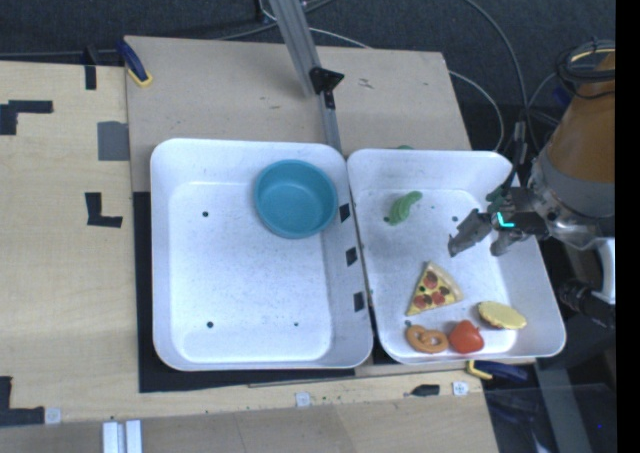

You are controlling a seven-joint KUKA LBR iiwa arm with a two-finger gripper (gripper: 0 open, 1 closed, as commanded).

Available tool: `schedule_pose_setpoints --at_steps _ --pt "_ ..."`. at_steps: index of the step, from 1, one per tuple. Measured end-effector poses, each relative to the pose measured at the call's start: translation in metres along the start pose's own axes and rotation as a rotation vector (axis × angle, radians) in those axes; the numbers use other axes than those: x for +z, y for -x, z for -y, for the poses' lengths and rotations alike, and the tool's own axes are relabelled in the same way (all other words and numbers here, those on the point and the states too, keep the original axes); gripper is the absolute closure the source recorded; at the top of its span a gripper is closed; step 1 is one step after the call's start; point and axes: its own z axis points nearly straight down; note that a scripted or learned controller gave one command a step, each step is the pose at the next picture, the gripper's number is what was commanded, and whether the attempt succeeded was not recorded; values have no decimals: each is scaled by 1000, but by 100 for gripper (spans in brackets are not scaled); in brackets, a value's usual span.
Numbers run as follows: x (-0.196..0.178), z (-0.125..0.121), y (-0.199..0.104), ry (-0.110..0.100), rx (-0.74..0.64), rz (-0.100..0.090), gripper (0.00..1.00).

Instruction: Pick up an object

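Pizza slice [434, 289], a small toy wedge, lies flat on the floor of the right-hand bin [380, 173], and by my reading it is the likeliest thing to be picked up, since it sits nearest below the tool [484, 234]. The tool hangs above the right part of that bin, up and to the right of the slice and apart from it, its two dark fingers spread apart with nothing between them. The grey arm with its orange band [590, 146] reaches in from the right.

Further out, a yellow piece [501, 316], a red tomato [465, 337] and an orange ring-shaped piece [427, 338] crowd the near right corner, close together and close to the bin wall, which could hinder a grasp there. A green toy [404, 207] lies alone toward the far side, well apart from the others. The left-hand bin [175, 271] holds a blue bowl [295, 198] near its far right corner. Both bins rest side by side on the tabletop [60, 141], and a metal pole [290, 16] slants above the seam between them.
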Motion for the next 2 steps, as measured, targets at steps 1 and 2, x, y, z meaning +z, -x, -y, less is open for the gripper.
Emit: schedule_pose_setpoints --at_steps 1,2 --pt "0 0 0 0 0 0 0" --pt "43 -2 5 -1 0 0 0"
